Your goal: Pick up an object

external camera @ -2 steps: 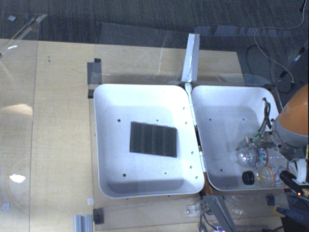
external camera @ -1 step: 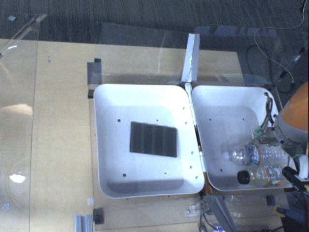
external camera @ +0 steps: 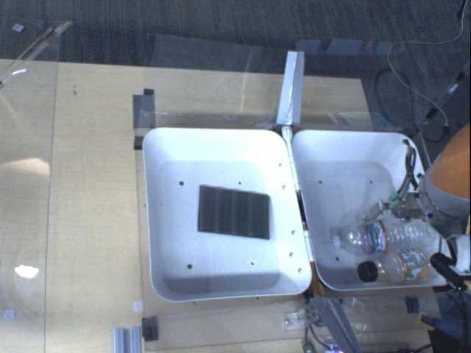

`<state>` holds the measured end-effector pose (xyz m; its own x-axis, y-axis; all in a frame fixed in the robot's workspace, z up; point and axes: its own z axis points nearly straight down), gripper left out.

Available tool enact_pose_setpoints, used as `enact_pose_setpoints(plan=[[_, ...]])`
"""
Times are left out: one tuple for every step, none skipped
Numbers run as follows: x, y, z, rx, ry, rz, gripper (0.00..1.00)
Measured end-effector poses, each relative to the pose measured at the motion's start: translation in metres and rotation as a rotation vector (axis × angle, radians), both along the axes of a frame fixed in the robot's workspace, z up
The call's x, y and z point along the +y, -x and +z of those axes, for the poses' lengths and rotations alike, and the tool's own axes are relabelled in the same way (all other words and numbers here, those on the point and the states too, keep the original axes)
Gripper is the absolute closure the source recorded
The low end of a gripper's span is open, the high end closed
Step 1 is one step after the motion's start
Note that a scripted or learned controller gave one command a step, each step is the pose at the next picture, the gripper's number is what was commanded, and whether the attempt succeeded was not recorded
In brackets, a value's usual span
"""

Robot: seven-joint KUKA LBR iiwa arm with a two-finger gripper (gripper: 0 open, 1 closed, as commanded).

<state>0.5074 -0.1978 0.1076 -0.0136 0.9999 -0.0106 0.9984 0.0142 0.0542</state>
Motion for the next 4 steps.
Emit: enact_pose_setpoints(plan=[[0.022,0.005,-0.012,0.009,0.011,0.17,0.0],[0.055,0.007,-0.014,0.014,0.014,0.288,0.0],[0.044,-0.028,0.038,0.048,0.002,0.343,0.0],[0.061,-0.024,-0.018,0.044,0.009,0.518,0.0]])
